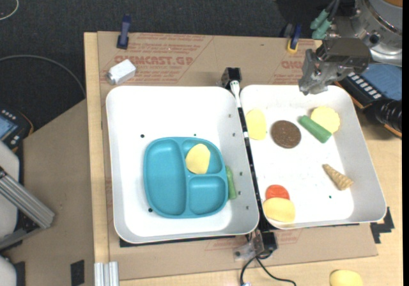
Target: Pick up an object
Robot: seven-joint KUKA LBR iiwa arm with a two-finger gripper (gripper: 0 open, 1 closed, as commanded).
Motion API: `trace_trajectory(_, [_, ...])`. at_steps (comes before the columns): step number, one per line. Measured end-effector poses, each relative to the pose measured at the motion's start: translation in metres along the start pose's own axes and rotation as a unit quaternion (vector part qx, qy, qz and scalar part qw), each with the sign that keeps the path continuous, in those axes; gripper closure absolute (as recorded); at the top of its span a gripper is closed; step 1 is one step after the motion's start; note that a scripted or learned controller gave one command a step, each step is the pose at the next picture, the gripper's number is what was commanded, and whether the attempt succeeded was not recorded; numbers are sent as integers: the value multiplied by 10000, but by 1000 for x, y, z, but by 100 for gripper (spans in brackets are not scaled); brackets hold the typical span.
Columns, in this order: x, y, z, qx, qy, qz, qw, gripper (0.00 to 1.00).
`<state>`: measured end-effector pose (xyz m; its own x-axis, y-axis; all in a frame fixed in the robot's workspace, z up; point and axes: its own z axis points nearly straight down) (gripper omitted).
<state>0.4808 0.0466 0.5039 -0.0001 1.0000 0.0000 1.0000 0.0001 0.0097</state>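
Now gripper [312,81] over right bin [364,169] rear edge, nr green block [315,129]

Glossy blue plastic tray [167,179], smooth white plastic bins [121,150], matt cardboard base [192,54].

- We saw a dark grey carpeted floor [57,9] filling the top and left of the scene.
- We noted a thin pale cable [7,3] curling on the carpet at the upper left.
- The worktop [192,54] was a tan board printed with faint red lettering, and it had two clamps on its far edge, a blue clamp [124,32] and a blue-and-yellow clamp [293,38].
- We saw a small white block [121,71] lying on the board near its far left corner.
- An aluminium frame rail [25,205] crossed the lower left corner.
- Light fell evenly, with soft shadows.
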Motion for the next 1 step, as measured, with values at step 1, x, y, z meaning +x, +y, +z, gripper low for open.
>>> trace_trajectory(1, [-54, -4, 120, 119, -7, 30, 9999, 100])
